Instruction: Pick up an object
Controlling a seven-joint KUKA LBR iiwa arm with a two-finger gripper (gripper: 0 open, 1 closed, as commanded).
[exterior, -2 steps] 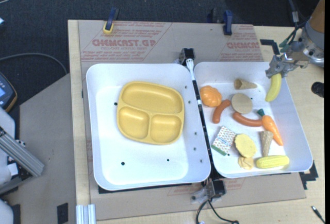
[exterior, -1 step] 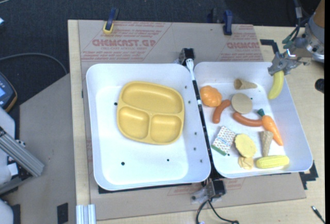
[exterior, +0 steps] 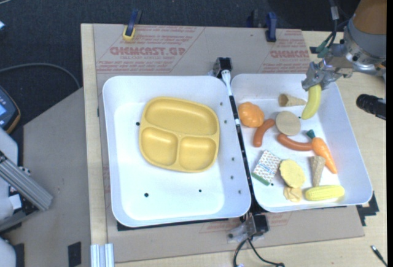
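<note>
Camera view: gripper (exterior: 319, 80) is clamped on the top end of the banana (exterior: 312, 103), over the far right part of the right bin (exterior: 359, 155). Best to lift straight & slow, since the grip's at the tip & it may swing. Banana: yellow, curved, hanging nrly vertical, just right of a small cone (exterior: 291, 100).

A yellow divided plate (exterior: 179, 134) sits in the left bin (exterior: 116, 137).
</note>
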